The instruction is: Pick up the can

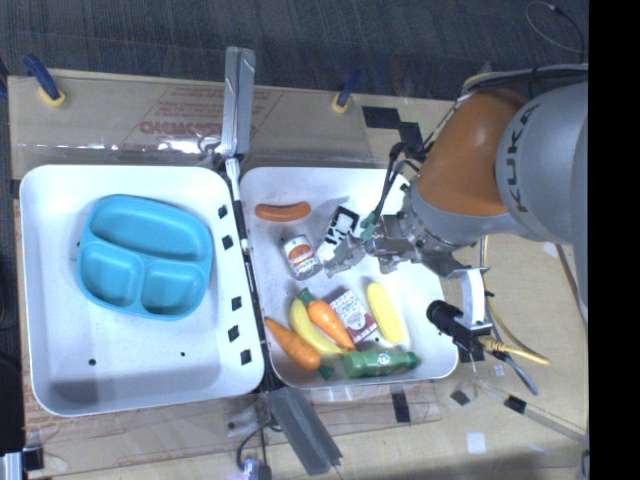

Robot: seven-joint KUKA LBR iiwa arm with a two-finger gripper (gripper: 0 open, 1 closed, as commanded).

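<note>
The can [300,256], small with a red and white label, lies on its side in the right bin [430,363], toward the upper left, just below a sausage [283,210]. My gripper [339,243] hangs low over the bin immediately right of the can. It is open, its two fingers spread apart with nothing between them. The can sits just outside the fingertips, and whether they touch it cannot be told.
In the front of the right bin lie two carrots [328,321], a banana [306,328], a corn cob [386,312], a green bottle [380,363] and a small packet [350,310]. The left bin [50,268] holds a blue divided tray [145,256]. The arm's bulk covers the right bin's right side.
</note>
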